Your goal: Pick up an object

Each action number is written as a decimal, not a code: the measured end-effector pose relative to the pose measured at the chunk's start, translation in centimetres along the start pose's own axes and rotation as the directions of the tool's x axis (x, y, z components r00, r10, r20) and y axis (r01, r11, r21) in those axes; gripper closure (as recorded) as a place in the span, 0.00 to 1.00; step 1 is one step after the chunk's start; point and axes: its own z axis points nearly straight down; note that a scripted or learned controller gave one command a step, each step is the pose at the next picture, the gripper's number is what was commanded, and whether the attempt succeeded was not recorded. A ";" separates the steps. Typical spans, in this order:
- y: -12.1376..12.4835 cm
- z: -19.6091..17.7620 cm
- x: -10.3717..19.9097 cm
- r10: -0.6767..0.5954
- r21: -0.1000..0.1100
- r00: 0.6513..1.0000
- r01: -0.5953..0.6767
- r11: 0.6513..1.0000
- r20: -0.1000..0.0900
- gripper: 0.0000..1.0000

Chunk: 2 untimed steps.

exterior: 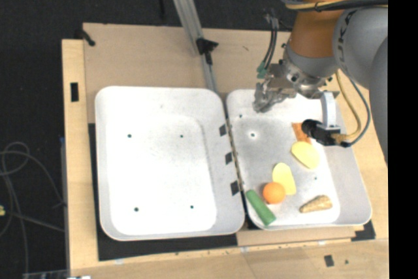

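Two shallow white bins are sitting side by side on the counter (157, 52). Left bin (157, 160) is occupying centre-left of frame; right bin (258, 147) is lying at lower right. Arm (326, 10) is reaching in from upper right, and the jaws (264, 100) are hanging over the upper-left corner of the right bin; open or closed state cannot be told from this view. Objects are lying in the right bin's lower half: orange ball (273, 193) touching a pale yellow piece (284, 176), green stick (260, 206) at the bin's lower-left corner, second yellow piece (305, 155) right of centre, tan wedge (316, 204) near the lower-right edge. All are sitting well apart from the jaws.
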 end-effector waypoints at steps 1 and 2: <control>-1.0 -1.3 5.0 0.000 -0.001 1.000 0.000 1.000 -0.001 1.00; -0.8 -1.5 9.5 0.000 -0.002 1.000 0.000 1.000 0.000 1.00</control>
